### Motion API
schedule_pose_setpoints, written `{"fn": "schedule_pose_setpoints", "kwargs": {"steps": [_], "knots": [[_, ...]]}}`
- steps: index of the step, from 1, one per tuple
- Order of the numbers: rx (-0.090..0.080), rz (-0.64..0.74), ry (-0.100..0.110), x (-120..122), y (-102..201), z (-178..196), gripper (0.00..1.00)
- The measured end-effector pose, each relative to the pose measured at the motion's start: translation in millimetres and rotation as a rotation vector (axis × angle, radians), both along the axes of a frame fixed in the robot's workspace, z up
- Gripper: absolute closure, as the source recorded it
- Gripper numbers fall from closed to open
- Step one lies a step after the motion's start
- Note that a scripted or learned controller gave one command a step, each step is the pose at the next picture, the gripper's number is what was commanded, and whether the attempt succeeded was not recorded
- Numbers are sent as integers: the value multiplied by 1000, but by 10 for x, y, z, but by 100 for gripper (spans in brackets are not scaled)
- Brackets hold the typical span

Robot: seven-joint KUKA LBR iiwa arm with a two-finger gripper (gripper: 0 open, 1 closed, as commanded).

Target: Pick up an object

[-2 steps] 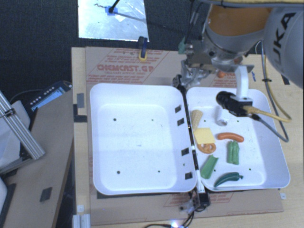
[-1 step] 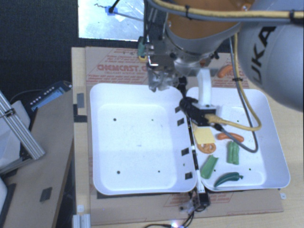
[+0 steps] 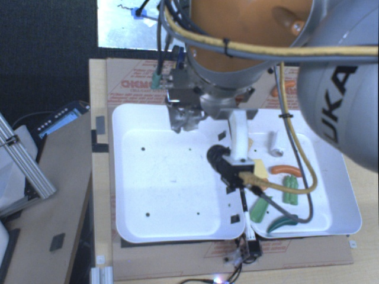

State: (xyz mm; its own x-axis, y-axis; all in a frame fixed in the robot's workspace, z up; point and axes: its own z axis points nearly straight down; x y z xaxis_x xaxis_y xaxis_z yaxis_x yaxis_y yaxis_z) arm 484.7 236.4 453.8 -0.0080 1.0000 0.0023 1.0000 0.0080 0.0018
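Note:
My gripper [image 3: 186,122] hangs over the far edge of the left bin [image 3: 166,182], close to the wall between the two bins. Nothing can be seen in its grasp. The loose objects lie in the right bin [image 3: 346,209]. Among them are an orange sausage-shaped piece [image 3: 285,170], a yellow block [image 3: 261,168], a ribbed green piece [image 3: 290,190], a light green piece [image 3: 259,209], a dark green curved piece [image 3: 283,222] and a small pale grey piece [image 3: 273,141]. The arm's bulk hides the far part of the right bin.
Small black scraps lie near the bins' shared wall [image 3: 222,136] and at its front end [image 3: 235,219]. Both bins rest on a cardboard sheet [image 3: 130,81]. A grey device [image 3: 59,118] and metal rails [image 3: 23,164] stand off to the left.

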Motion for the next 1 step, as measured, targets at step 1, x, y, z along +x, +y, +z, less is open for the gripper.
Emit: {"fn": "schedule_pose_setpoints", "kwargs": {"steps": [1], "knots": [[-1,-8,-3,550,-131,-41,100]]}}
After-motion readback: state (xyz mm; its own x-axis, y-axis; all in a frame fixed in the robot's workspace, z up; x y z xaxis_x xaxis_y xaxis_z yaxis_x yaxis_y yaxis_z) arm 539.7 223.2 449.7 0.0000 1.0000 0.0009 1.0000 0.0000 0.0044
